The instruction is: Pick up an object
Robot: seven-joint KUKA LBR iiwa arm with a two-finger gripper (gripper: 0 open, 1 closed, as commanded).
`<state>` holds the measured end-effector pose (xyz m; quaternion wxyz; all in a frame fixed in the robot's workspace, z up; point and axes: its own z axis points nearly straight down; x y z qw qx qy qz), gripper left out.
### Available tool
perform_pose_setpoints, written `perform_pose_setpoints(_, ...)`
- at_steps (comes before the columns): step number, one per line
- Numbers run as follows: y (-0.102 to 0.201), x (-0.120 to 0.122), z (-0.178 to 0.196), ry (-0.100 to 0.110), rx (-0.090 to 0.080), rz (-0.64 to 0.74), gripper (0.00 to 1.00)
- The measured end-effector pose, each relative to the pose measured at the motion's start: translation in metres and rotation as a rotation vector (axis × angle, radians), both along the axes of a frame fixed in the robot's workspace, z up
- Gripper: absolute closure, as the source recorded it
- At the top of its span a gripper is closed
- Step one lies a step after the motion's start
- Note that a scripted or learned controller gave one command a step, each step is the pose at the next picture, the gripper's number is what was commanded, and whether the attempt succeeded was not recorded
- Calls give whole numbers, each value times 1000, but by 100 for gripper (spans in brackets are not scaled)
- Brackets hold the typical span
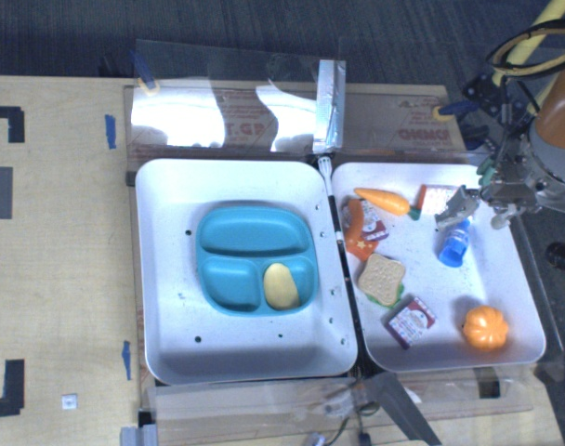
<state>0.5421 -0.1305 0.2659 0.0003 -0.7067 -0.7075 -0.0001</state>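
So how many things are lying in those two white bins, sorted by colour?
Orange: 3, a carrot, a small pumpkin and an orange packet
Blue: 2, a divided tray and a small bottle
Yellow: 1, a lemon-like piece in the tray
Tan: 1, a bread slice
Red and white: 2, a packet and a box
Total: 9

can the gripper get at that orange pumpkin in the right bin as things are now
Probably yes. The pumpkin sits alone near the right bin's front corner, nothing on top, and the gripper hangs over that same bin.
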Motion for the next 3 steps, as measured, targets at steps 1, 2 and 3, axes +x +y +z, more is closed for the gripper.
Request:
perform_pose_setpoints(1, -29, 29, -117, 9, 2, 144, 0)
perform_pose_setpoints(2, -46, 58, -156, -25, -6, 131, 0)
perform_pose_setpoints(3, -73, 40, -159, -46, -18, 144, 0)
